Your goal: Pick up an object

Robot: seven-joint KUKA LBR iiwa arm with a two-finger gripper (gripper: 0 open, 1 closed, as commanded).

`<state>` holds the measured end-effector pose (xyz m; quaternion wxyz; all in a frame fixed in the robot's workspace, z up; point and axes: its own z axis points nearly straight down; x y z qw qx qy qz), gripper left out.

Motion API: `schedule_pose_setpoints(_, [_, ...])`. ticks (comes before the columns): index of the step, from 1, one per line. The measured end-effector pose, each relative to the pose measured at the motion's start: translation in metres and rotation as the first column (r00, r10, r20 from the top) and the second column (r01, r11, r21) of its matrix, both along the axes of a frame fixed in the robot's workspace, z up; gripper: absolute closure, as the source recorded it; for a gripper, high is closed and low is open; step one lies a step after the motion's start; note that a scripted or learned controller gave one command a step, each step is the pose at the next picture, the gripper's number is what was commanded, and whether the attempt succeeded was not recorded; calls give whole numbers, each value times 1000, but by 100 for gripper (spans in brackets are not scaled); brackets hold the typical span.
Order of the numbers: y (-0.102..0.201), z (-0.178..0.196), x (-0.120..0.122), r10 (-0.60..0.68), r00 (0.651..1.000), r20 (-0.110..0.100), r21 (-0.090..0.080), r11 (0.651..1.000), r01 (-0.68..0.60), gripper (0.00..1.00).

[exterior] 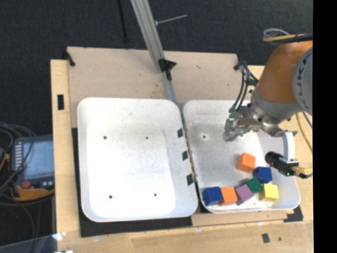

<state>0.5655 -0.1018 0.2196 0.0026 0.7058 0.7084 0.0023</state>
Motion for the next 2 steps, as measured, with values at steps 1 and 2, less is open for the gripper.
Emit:
schedule_pose_setpoints(1, [-1, 49, 2, 2, 1000, 0, 0, 1000, -2, 100])
schedule_pose_setpoints(2, [59, 48, 6, 3, 1000, -5, 1, 1000, -3, 100])
